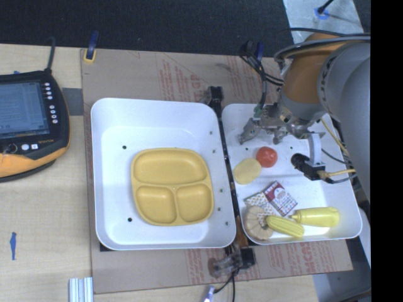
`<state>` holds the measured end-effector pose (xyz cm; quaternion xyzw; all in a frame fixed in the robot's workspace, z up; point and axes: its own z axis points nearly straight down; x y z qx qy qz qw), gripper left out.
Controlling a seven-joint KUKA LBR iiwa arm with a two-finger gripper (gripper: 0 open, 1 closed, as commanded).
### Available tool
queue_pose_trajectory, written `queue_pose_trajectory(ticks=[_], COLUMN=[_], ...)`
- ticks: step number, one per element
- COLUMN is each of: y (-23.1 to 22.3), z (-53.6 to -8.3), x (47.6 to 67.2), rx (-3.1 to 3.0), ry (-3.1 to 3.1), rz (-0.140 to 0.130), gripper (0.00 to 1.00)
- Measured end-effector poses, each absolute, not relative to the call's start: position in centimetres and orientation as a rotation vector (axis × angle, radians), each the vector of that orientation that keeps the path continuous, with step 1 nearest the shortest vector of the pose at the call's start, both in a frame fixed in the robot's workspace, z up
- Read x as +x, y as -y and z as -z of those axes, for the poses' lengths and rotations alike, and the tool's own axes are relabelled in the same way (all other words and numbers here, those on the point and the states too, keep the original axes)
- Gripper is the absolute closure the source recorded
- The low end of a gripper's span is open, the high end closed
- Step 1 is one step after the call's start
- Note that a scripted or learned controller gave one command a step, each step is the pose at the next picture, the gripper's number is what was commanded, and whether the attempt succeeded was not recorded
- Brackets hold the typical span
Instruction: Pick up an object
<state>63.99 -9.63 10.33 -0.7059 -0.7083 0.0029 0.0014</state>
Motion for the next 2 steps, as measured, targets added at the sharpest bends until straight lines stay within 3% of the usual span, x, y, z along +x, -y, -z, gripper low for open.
queue_pose_trajectory(ticks=[1, 2], y=[11.2, 11.3], z=[-9.1, -10.2], x=[60.5, 60.5], rx=[-2.215, -2.212], ry=[2.224, 2.226], rz=[-0.007, -0.011], gripper=[0.00, 1.00])
